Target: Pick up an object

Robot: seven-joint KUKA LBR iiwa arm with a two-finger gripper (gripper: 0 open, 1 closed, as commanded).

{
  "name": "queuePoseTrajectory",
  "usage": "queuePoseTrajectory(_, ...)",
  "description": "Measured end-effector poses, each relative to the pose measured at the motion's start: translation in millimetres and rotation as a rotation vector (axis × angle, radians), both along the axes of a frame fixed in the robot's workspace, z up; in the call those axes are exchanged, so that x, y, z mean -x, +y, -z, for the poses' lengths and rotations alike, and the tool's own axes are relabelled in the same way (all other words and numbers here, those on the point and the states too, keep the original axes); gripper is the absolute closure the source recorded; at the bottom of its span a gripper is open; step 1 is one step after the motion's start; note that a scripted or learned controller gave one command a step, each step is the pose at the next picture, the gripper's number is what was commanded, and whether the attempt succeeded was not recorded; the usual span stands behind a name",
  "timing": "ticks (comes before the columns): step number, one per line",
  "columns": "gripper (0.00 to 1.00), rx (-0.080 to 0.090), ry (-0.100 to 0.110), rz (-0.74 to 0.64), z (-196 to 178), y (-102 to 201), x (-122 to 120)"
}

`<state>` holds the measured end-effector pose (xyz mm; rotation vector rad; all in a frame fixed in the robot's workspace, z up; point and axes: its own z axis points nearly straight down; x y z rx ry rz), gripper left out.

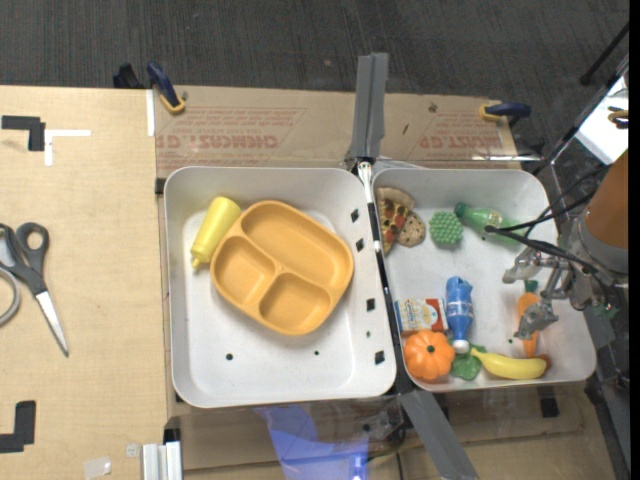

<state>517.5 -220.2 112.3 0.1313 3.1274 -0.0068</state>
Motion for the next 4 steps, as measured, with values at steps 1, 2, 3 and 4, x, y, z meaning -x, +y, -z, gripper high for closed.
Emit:
queuePoseTrajectory(1, 0.0, -0.002, 0.007, -0.01, 20, -2, -8)
queuePoseTrajectory(2, 1.0, 0.001, 0.003, -0.013, 9, -1, -10)
queuePoseTrajectory(3, 0.0, 0.001, 0.003, -0.013, 9, -1, -10)
queuePoseTrajectory(4, 1.0, 0.004, -0.001, -0.015, -1, -1, -12)
